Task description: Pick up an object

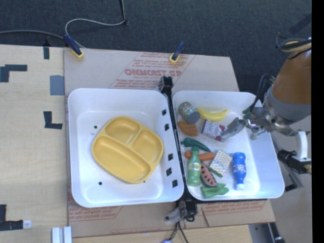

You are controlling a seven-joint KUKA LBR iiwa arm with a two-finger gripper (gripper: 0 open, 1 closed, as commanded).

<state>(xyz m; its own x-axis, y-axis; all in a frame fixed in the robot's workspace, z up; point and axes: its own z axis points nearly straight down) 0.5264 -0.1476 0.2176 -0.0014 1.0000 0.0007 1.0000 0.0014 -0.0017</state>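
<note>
End effector point(234, 128) hangs over the right bin point(268, 158) by the toy pile, can't tell its grip, too blurry.

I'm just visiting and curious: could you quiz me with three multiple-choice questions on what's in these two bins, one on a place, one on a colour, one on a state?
1. Where is the yellow divided plate?
A. left bin
B. right bin
C. on the cardboard

2. What colour is the bottle near the right bin's right wall?
A. red
B. blue
C. black

3. How does the green bottle rest?
A. lying among toys
B. on the plate
C. hanging from the gripper

Answers: 1 A, it sits alone in the left bin. 2 B, blue body, white cap. 3 A, it lies beside the watermelon slice.
</note>
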